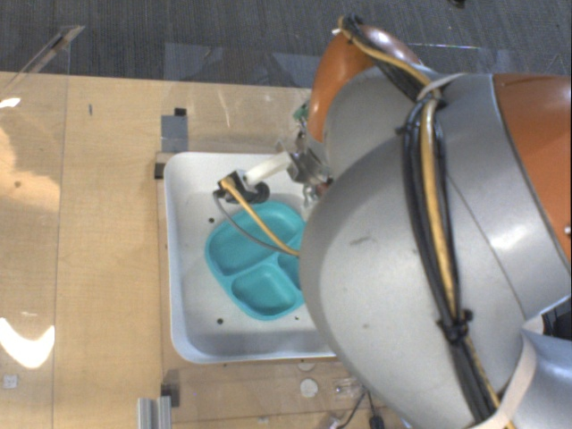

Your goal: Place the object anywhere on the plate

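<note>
Teal plate [241,253], split into compartments, lies in the white bin [189,239]. Its 3 o'clock edge is hidden under the grey arm [402,266], which also covers that side of the bin. Gripper [308,172] sits at the plate's 1 o'clock, small and half-hidden; whether it is open or closed cannot be told.

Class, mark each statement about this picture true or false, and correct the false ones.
1. The plate is turquoise and divided into compartments. True.
2. The plate lies on the bare wooden bench. False: it lies inside the white bin.
3. The arm covers the plate's right edge. True.
4. The arm is green all over. False: it is grey with an orange band.
</note>
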`<state>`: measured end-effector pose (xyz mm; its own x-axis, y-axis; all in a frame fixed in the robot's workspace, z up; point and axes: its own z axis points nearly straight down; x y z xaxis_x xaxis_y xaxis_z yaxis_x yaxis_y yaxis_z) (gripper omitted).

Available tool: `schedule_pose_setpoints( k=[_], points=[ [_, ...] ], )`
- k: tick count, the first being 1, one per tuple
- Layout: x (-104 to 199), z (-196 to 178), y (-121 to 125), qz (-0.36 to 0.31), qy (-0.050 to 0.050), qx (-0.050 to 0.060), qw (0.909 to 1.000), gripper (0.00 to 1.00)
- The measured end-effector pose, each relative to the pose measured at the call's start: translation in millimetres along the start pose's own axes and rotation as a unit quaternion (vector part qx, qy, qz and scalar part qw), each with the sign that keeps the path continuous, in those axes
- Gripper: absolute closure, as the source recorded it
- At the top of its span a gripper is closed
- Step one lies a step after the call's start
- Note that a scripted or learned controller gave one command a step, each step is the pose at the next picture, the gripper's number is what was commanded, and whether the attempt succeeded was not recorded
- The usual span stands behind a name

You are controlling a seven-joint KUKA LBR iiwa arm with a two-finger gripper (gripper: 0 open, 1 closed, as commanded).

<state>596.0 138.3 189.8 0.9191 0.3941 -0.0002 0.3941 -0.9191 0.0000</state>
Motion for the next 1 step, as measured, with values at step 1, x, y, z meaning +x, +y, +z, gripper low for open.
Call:
schedule_pose_setpoints(
  k=[1],
  points=[
    [43.7, -93.3, 12.1, 0.066, 0.004, 0.000, 0.9978, 1.00]
  ],
)
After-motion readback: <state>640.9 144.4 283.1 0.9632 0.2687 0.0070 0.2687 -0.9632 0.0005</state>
